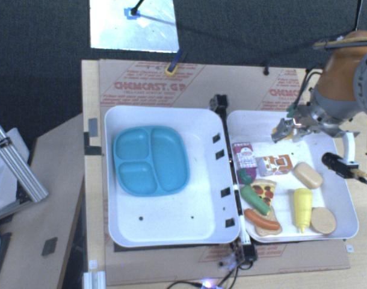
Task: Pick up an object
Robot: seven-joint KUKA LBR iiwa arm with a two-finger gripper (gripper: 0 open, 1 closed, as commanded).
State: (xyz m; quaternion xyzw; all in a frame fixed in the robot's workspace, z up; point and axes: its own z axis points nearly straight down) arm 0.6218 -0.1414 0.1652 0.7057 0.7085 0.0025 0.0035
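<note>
Gripper (pixel 284 130) hangs over the upper part of the right bin (pixel 346 212), reaching in from the right; whether it is parted or closed I cannot tell, and nothing shows between its tips.

All the candidate things lie below it in the view, toward the bin's near edge. Closest is a small printed packet (pixel 275 164), just below and slightly left of the gripper, lying flat with its long side running left to right. Left of that, a pink carton (pixel 244 156) lies along the bin's left wall. A tan bread roll (pixel 308 176) sits below and to the right, long axis slanting down to the right. Farther off are a yellow bottle (pixel 302 209), upright in the view, a hot dog (pixel 263 221) and a pizza slice (pixel 265 191).

By my judgement the packet is the shortest reach: down and a touch left.
</note>
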